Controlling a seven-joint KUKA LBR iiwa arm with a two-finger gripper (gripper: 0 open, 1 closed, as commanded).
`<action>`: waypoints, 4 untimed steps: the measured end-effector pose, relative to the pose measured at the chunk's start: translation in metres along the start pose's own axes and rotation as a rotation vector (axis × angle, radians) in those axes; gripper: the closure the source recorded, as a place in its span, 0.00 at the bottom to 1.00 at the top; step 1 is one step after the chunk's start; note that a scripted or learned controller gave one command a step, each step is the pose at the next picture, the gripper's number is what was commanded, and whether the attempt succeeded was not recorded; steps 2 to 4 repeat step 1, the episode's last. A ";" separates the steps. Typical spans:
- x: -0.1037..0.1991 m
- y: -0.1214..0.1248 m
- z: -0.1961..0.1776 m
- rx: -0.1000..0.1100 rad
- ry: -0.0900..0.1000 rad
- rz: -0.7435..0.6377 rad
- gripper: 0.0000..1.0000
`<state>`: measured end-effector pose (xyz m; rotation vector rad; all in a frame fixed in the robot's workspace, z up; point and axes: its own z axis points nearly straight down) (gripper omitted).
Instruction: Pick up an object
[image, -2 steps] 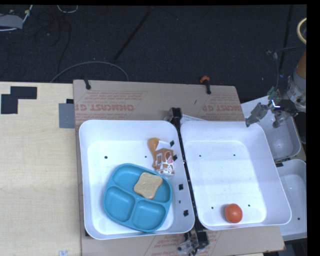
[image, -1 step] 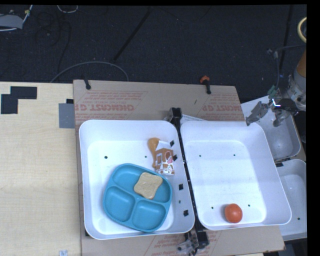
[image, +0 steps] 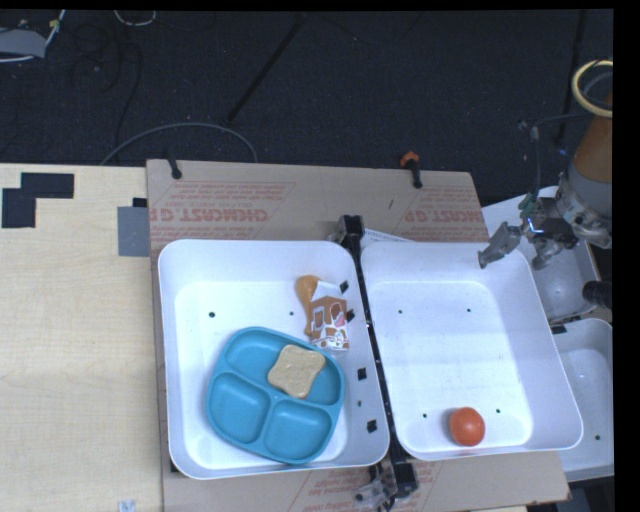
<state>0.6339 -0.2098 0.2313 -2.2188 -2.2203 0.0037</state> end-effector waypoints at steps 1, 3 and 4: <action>0.001 0.007 0.061 0.003 0.001 -0.003 0.00; 0.001 0.007 0.061 0.003 0.001 -0.003 0.00; 0.001 0.007 0.061 0.003 0.001 -0.003 0.00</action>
